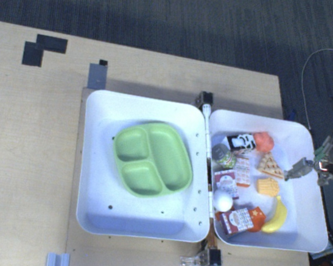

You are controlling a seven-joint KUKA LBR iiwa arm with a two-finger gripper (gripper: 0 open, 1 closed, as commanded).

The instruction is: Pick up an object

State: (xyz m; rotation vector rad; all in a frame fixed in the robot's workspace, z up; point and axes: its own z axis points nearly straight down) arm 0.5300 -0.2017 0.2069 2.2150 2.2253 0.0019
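Note:
The right white bin (304,204) holds a heap of small toy foods. Among them are a yellow banana (276,217), a red carton (242,220), a white egg (224,202), a yellow cheese square (268,186), a pizza-like wedge (270,167), a salmon-red ball (264,140), a black-and-white item (241,141) and a round green-grey can (222,155). My gripper (301,169) reaches in over the bin's right side, just right of the wedge and above the cheese square. Nothing shows in its grasp.
A green divided plate (152,158) lies in the left white bin (92,205). Red-and-white packets (234,177) lie along the right bin's left wall. A black clamp (206,98) sits at the far end of the divider between the bins. A cable (325,53) trails over the floor behind.

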